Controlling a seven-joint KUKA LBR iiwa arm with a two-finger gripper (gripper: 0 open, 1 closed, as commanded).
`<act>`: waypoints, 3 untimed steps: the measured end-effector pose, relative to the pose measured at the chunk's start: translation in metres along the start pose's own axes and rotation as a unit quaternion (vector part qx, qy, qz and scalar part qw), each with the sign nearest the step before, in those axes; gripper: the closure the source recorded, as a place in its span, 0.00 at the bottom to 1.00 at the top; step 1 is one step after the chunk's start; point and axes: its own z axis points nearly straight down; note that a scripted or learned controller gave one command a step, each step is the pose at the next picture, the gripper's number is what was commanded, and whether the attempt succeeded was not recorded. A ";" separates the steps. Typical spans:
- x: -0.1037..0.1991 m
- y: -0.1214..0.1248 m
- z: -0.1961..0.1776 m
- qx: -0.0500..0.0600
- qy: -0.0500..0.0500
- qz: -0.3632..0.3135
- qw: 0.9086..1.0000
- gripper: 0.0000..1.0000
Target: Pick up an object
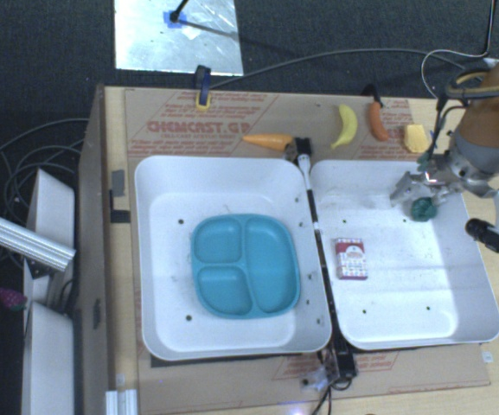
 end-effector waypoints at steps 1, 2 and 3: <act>0.000 0.005 0.033 0.000 0.000 0.000 1.000 0.00; -0.001 0.006 0.021 -0.002 -0.001 -0.001 1.000 1.00; 0.075 0.023 0.014 -0.001 0.001 0.000 1.000 1.00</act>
